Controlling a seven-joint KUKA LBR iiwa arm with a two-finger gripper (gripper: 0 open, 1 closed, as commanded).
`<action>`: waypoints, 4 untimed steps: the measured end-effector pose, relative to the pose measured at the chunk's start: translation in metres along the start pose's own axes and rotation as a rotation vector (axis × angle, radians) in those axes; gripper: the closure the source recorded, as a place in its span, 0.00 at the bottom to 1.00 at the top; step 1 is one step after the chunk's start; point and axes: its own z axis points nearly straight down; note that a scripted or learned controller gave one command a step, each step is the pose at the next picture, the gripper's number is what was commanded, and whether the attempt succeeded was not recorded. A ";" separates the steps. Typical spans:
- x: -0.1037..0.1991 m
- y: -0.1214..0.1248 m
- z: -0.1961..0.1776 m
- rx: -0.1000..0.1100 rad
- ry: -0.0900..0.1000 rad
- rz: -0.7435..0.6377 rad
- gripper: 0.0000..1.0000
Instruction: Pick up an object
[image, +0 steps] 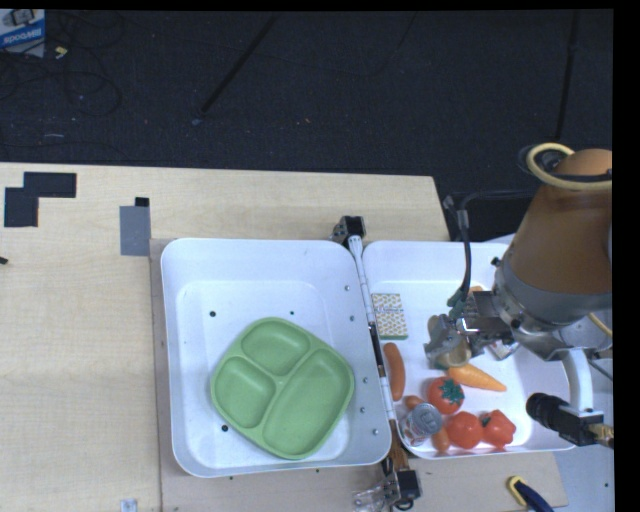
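Reaching in from the right, the grey arm (560, 250) hangs its jaws (452, 340), state unclear, low over the right bin (430, 265), just above the carrot (478, 378).

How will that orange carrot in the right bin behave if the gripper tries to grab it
The carrot looks like smooth moulded plastic, so probably stiff, light and a bit slippery. Its tapered round shape may let it roll or squirt sideways. The tomato lies close beside it and could get nudged.
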 end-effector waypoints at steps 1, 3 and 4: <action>0.050 0.000 -0.001 0.000 0.000 -0.001 1.00; 0.021 0.000 0.002 0.001 0.000 0.001 1.00; 0.000 -0.001 0.003 0.002 0.000 0.002 1.00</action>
